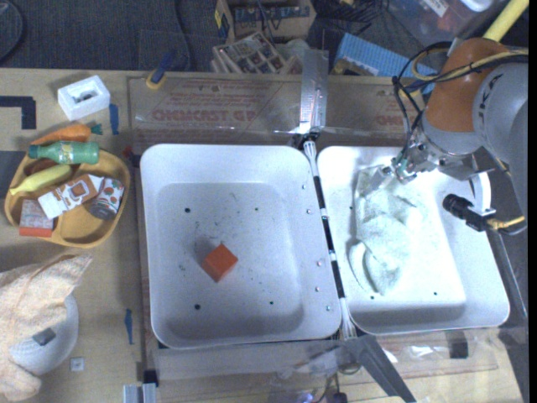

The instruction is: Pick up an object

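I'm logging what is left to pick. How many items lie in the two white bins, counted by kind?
Orange block, in the left bin: 1
White crumpled cloth, in the right bin: 1
Total: 2

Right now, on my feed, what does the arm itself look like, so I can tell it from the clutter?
The arm is grey and rounded, with a broad orange band above the wrist. Black cables loop around the band. A black cylindrical fitting with a yellow lead hangs below. The gripper is small, dark and metallic.
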Controlling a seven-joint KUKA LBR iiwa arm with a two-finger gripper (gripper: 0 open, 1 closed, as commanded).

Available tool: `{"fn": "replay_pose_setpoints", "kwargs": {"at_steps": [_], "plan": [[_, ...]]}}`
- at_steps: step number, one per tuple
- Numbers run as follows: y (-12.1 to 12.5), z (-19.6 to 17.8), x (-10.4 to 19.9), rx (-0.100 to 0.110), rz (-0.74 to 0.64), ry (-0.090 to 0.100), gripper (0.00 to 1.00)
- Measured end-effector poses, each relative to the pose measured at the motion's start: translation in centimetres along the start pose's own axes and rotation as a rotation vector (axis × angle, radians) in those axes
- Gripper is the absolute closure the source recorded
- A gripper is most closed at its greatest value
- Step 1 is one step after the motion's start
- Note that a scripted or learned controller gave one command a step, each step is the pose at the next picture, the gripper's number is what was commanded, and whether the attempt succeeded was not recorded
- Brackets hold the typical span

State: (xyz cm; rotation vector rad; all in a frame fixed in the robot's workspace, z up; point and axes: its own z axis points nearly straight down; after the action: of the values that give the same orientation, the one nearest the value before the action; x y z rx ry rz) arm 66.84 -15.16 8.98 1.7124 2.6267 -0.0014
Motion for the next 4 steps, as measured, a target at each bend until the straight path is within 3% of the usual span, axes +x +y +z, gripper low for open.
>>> {"fn": "replay_pose_setpoints", "kwargs": {"at_steps": [1, 2, 3, 4], "plan": [[1.5, -0.1, 5.0, -0.005, -0.081, 0.002, 0.0], [-3.7, -6.0, 4.7, 0.002, 0.043, 0.005, 0.0], [-3.8, -0.2, 4.4, -0.007, -0.039, 0.0, 0.0], [-6.2, -4.5, 5.4, 0.001, 0.275, 0.004, 0.0]]}}
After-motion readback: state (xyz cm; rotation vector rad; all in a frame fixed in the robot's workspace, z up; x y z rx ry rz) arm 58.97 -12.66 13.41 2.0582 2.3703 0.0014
